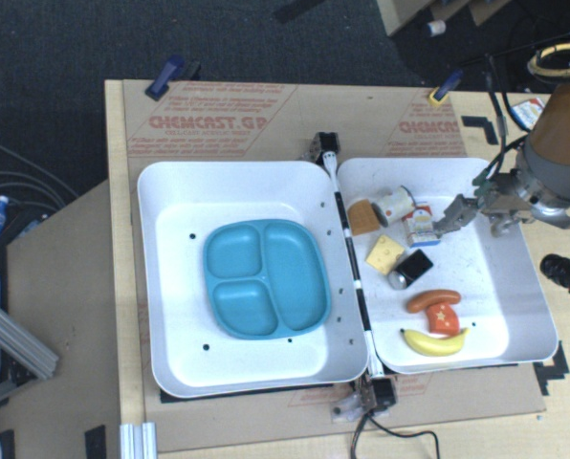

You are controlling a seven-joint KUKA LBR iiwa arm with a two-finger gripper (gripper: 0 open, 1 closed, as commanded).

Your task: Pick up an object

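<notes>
The loose objects all lie in the right bin point(515, 285): a brown block point(363, 216) against its left wall near the far left corner, a small white cup-like piece point(396, 204) just beside it, a small red-and-white carton point(419, 226) touching or nearly touching the gripper, a yellow wedge point(383, 253) toward the left wall, a black block point(416, 266) just beside the wedge, and near the front edge a red sausage-shaped piece point(431, 300), a red tomato-like piece point(443, 320) and a yellow banana point(435, 341) lying close together. The gripper point(449, 220) hangs low over the middle of this bin, its grey fingers slanting down and left toward the carton; how far apart the fingers are cannot be told, and nothing is seen between them. The arm point(553, 161) comes in over the bin's right wall, grey at the wrist with the orange band above. The left bin point(170, 208) carries a blue divided tray point(266, 277) with three compartments, lying at its centre. Both bins rest on a brown board point(218, 118) printed with red lettering.
</notes>
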